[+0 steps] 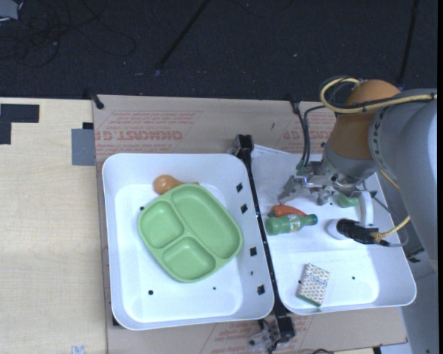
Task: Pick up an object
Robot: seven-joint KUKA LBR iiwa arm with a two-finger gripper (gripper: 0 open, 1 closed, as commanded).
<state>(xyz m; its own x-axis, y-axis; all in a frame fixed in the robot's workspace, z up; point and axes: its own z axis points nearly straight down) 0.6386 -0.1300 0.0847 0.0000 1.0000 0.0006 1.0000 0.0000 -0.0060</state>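
The right bin holds a green bottle lying on its side near the divider. An orange carrot-shaped piece lies right against the bottle's far side. A small patterned box rests near the bin's front edge. My gripper hangs low over the back of this bin, just behind and to the right of the orange piece and the bottle. A small green bit shows beside the wrist, partly hidden by it.
In the left bin a green divided plate lies with an orange round object behind it. A black divider separates the bins. A black cable end hangs from the arm over the right bin.
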